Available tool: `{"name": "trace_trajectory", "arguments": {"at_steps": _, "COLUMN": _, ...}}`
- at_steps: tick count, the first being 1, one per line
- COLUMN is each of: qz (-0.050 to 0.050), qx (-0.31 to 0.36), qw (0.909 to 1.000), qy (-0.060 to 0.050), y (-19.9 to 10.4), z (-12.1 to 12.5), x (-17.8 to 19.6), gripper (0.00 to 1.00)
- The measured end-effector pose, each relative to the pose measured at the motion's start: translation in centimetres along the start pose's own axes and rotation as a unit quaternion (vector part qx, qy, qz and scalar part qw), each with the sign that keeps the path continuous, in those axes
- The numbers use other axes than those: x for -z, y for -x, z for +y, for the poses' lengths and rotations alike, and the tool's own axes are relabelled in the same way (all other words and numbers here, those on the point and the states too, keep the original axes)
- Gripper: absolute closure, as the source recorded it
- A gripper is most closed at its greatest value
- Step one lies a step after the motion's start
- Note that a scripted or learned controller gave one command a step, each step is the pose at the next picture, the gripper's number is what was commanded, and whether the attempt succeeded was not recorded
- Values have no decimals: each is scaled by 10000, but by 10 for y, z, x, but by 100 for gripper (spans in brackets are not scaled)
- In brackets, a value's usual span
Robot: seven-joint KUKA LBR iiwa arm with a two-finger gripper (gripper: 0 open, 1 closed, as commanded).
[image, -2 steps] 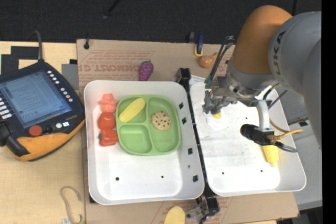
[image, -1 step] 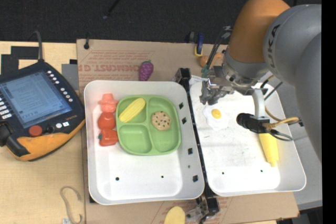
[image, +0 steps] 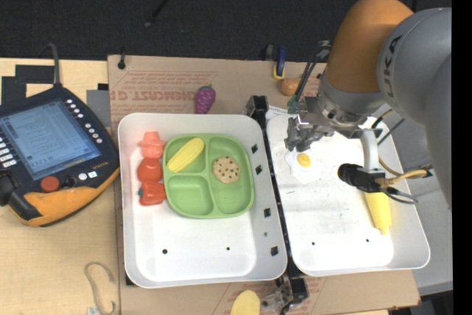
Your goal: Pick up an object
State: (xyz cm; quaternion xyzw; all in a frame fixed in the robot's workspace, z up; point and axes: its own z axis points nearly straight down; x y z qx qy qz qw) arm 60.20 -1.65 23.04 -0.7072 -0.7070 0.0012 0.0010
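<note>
The grey arm (image: 413,63) is reaching in from three o'clock over the right bin (image: 346,247). The left bin (image: 192,262) is carrying a green divided plate (image: 209,197) with a corn cob (image: 184,153) and a cookie (image: 226,170), and a red figure (image: 150,170) is lying at its nine o'clock. The pincer (image: 299,138) is hanging just above a fried egg (image: 303,164) at the right bin's eleven o'clock; whether it is open or closed cannot be told. A yellow piece (image: 380,210) is lying toward three o'clock.

Teach pendant (image: 51,151) left of bins; purple grapes (image: 204,99) on cardboard (image: 158,88).
</note>
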Motion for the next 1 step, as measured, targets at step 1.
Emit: {"name": "trace_trajectory", "arguments": {"at_steps": 1, "qz": 3, "qx": -2, "qw": 10000, "qy": -6, "y": -13, "z": -8, "x": -3, "gripper": 100}}
